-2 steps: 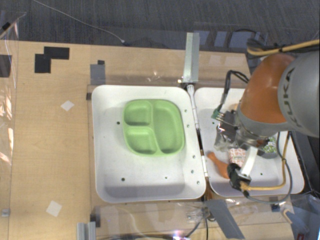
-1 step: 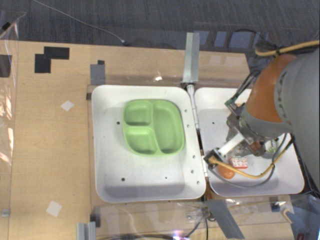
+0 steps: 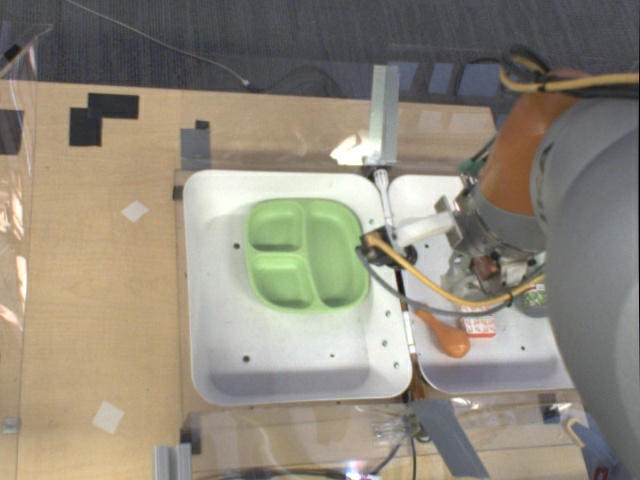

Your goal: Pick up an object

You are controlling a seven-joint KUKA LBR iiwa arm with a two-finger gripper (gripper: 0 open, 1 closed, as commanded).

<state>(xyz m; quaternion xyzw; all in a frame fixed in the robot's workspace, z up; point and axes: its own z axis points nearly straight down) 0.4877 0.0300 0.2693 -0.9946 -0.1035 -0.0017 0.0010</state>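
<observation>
1. The two-finger pincer [image 3: 482, 273] hangs low over the right-hand shallow white plastic bin [image 3: 520, 368], under the grey arm [image 3: 590, 218] with its orange band, which reaches in from the right; a tangle of cables and the wrist block the view, so whether it is spread or pressed together cannot be told, nor whether it touches anything.
2. A yellow cable [image 3: 440, 283] loops from the wrist leftward across the divider between the bins.
3. Just near of the pincer lie two loose things on the right bin's floor: one orange rounded toy with a thin tapering handle [image 3: 447, 334], and one small flat packet with red and white print [image 3: 477, 325] touching its right side. Neither is seen between fingers.
4. A further small greenish object [image 3: 533, 298] sits at the arm's edge, too hidden to identify.
5. Left of the divider, the second shallow white plastic bin [image 3: 290, 368] holds one light green plastic tray with three compartments [image 3: 303, 255], lying flat toward the bin's far right.
6. Both bins rest side by side on a pale wooden bench [image 3: 100, 298].
</observation>
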